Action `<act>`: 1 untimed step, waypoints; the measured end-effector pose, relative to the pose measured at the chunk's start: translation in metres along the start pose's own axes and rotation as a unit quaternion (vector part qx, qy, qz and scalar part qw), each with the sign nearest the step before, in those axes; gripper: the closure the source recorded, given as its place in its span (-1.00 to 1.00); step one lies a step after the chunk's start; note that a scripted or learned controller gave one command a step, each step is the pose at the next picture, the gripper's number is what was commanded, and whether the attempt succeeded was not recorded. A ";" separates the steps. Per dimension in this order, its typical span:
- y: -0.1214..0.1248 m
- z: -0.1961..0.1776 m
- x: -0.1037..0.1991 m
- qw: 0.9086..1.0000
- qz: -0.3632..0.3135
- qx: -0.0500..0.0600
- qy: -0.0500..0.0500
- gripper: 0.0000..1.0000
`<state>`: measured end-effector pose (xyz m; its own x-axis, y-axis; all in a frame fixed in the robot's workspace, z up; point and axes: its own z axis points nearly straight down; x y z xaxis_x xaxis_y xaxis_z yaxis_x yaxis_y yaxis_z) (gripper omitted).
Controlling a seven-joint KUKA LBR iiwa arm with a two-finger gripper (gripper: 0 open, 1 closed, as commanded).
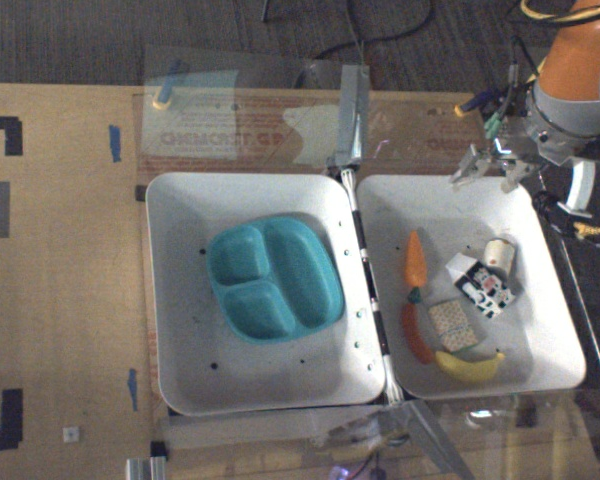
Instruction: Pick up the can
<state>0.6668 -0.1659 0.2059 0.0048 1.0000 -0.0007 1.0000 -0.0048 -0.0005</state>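
The can [498, 255] is small and pale with a tan end, and it lies in the right bin [550, 338] near the bin's far right side. Just below-left of it, a black-and-white patterned box [483, 287] touches it. My gripper [491, 172] hangs over the far rim of the right bin, up and slightly left of the can and well apart from it. Its two fingers are spread open with nothing between them.
The right bin also holds an orange carrot [415, 257], a red pepper [415, 333], a tan cracker-like square [452, 325] and a yellow banana [469, 366]. A teal divided plate [275, 278] lies in the left bin [180, 218]. A metal divider [365, 268] separates the bins.
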 end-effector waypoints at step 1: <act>0.002 0.118 -0.037 1.000 0.014 0.000 0.004 -1.00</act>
<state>0.6690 -0.2030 0.0875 0.0329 0.9994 0.0068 0.9995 -0.0329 -0.0009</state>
